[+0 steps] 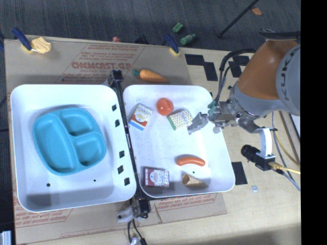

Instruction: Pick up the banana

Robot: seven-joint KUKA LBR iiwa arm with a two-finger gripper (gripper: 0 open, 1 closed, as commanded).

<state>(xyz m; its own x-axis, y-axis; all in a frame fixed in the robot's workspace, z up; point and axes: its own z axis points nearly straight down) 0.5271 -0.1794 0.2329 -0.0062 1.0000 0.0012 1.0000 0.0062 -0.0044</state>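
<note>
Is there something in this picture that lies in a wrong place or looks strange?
Yes. A carrot lies on the cardboard behind the right bin, outside both bins, while the other small items sit inside that bin. Some small green pieces lie on the dark floor beyond the bench. The blue divided tray rests in the left bin.

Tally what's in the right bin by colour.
Red/orange: 2, tomato and sausage
Multicolour boxes: 2, carton and patterned box
Dark red: 1, packet
Tan: 1, wedge
Total: 6
</note>
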